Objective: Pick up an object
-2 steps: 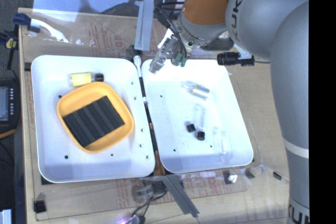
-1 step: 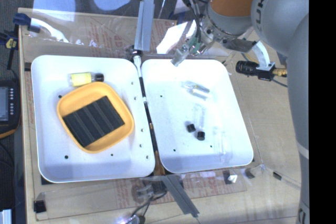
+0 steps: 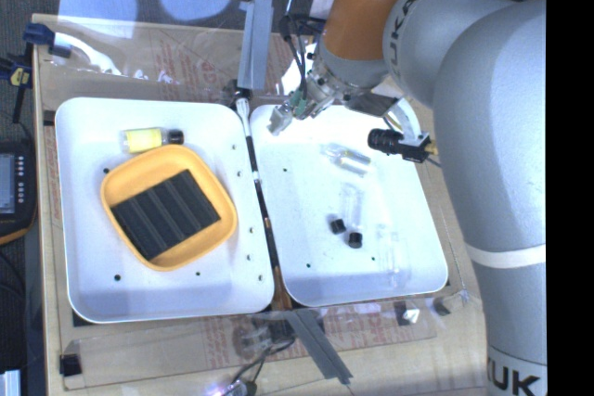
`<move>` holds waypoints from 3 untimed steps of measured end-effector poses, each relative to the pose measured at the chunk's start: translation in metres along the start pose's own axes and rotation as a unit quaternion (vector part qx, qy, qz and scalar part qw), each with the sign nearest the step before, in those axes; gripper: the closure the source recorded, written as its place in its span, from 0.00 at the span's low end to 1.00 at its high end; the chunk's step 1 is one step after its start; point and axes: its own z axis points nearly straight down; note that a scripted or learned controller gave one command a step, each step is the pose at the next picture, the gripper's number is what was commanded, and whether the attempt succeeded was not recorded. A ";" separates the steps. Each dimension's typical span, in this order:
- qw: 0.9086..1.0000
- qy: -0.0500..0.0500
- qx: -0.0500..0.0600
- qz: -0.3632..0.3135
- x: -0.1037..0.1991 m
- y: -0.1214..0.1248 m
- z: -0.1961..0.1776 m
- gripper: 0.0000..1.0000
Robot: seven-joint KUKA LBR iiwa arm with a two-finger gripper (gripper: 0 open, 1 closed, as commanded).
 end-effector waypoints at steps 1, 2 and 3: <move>1.000 -0.001 -0.001 -0.003 0.000 0.001 -0.011 1.00; 1.000 -0.001 -0.001 -0.005 0.000 0.002 -0.021 1.00; 1.000 -0.002 -0.001 -0.008 0.000 0.002 -0.031 1.00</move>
